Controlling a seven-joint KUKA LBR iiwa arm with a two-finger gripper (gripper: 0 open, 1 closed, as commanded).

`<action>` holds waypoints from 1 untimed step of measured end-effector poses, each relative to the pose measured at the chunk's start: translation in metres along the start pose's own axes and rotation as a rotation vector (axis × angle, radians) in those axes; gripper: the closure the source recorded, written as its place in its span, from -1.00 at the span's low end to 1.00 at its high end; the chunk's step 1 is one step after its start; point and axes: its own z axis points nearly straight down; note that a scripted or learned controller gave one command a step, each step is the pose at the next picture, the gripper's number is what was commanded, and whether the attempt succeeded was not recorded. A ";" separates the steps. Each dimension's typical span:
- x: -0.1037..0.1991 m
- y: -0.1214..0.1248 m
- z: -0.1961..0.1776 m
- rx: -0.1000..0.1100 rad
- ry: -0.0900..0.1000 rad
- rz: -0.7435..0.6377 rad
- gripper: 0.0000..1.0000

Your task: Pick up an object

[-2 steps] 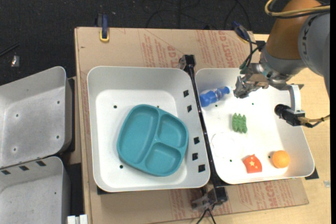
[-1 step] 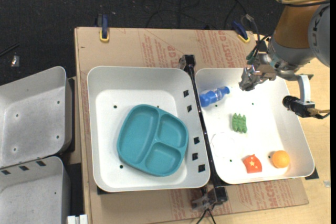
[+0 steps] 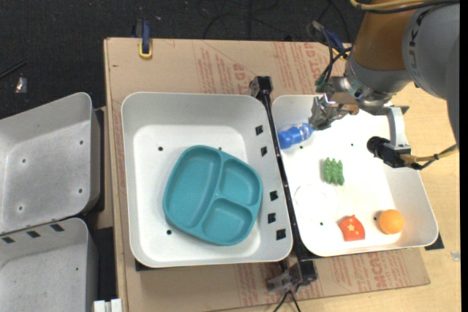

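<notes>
Blue bottle lies at the right bin's far-left corner, just beside the jaws; whether they are spread, I cannot tell.

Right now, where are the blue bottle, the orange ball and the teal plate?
blue bottle (image 3: 294,135), camera view, middle of its body.
orange ball (image 3: 390,221), camera view, its centre.
teal plate (image 3: 212,194), camera view, its central divider.
</notes>
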 end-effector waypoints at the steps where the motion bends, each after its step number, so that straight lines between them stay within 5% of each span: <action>1: 0.051 0.013 -0.011 -0.003 0.000 0.000 1.00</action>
